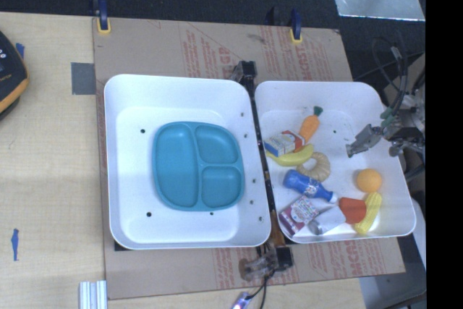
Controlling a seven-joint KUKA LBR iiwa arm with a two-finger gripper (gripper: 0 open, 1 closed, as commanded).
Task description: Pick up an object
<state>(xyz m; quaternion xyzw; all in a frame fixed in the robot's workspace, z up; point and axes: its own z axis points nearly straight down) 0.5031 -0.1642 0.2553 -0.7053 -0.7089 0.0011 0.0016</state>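
The right bin (340, 94) holds several small items: a toy carrot (309, 127), a banana (293, 154) against a small carton (286, 140), a tan ring (317, 166), a blue bottle (307, 186), an orange ball (369, 180), a red piece (352, 209), a yellow corn cob (372, 211) and a printed packet (304, 213). My gripper (377, 145) hangs over the bin's right side, just above the orange ball. It is open, with nothing between its fingers.
The left bin (126, 105) carries a blue divided plate (197, 164). Both bins rest on a cardboard sheet (217, 47) clamped at the back. Cables and arm parts (401, 87) crowd the right edge. A yellow-black device (9, 76) lies far left.
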